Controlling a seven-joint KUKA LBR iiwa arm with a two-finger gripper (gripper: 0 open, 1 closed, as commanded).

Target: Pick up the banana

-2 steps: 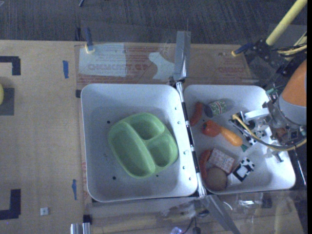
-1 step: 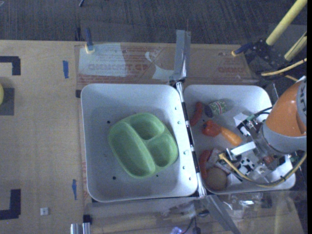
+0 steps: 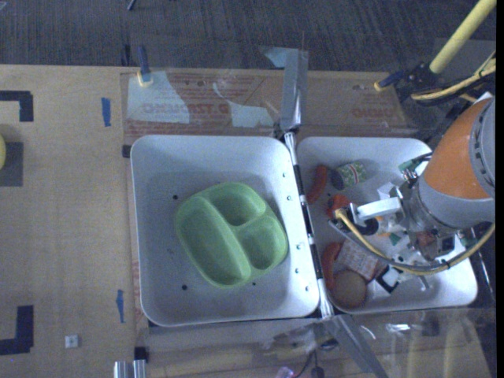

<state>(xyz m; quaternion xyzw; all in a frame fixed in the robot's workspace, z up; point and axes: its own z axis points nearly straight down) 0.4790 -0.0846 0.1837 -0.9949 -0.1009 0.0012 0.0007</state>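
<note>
Counter [image 3: 63,235]: pale wood. It carries both bins side by side so the arm can reach either from the right.
Left bin [image 3: 150,235]: white and shallow, with one item sitting in its middle.
Right bin [image 3: 457,290]: white and crowded. I judge it the working bin, since the arm is over it.
Arm [image 3: 465,164]: grey with an orange band, leaning in from the right. Its wrist is low over the right bin's clutter, which I read as a picking pose.
Green plate [image 3: 230,233]: divided into compartments, lying flat in the left bin, well apart from the arm.
Clutter: a brown round item [image 3: 350,288] near the front, a red piece [image 3: 319,181] by the dividing wall, and a green-and-white container [image 3: 354,172] at the far side.
Gripper [image 3: 398,235]: down among the clutter, wrapped in yellow cable [image 3: 354,231]. I cannot tell its grip state.
Banana: I cannot tell where it lies. My guess is the right bin, under the wrist.
</note>
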